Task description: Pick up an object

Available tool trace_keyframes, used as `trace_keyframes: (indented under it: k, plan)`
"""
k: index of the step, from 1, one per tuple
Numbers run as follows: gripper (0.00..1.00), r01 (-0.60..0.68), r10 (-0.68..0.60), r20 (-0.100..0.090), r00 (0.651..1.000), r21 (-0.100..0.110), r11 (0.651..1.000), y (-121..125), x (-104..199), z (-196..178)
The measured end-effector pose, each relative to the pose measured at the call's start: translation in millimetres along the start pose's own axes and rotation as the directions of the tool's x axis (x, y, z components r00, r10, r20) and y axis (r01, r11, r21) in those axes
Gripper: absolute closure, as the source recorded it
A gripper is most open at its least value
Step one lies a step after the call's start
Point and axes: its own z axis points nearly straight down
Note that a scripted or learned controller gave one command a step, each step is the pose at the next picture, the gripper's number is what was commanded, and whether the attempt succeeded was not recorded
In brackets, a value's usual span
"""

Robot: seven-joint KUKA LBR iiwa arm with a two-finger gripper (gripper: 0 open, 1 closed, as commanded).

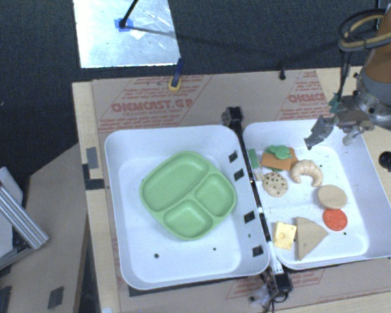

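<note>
Grey two-finger gripper [329,130], right of frame, above the right white bin's [384,220] upper edge; jaw state cannot be told. Nearest target, a tan plastic croissant [308,171], touches an orange-and-green toy [279,157]; crowding risks a slipped grasp.

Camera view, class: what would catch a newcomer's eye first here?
The green divided plate lies alone in the left bin. Toy foods crowd the right bin: a croissant, a cookie, a red disc. The tool hovers over that bin's far right corner.
</note>
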Motion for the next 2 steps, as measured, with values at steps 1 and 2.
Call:
trace_keyframes:
  k: [1, 2]
  plan:
    - [0.0, 0.002, -0.002, 0.002, 1.0, -0.012, 1.0, 2, 0, -7]
    - [0.0, 0.0, 0.0, 0.001, 1.0, -0.009, 1.0, 0, 7, 38]
